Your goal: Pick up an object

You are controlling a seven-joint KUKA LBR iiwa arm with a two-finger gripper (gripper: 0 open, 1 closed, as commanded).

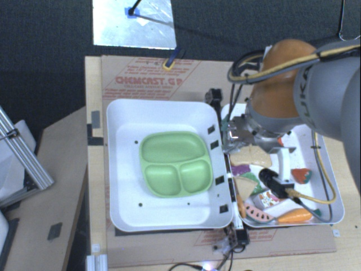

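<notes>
Here the gripper [234,137] hangs at the right bin's [337,196] left edge, the toy pile [265,179] just below it; its opening I cannot tell.

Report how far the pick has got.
Done: the arm has reached over the right bin, above the pile of toy food. In hand: nothing visibly gripped; the wrist hides the grasp. Left: lifting an item clear. The green divided tray sits alone in the left bin.
</notes>
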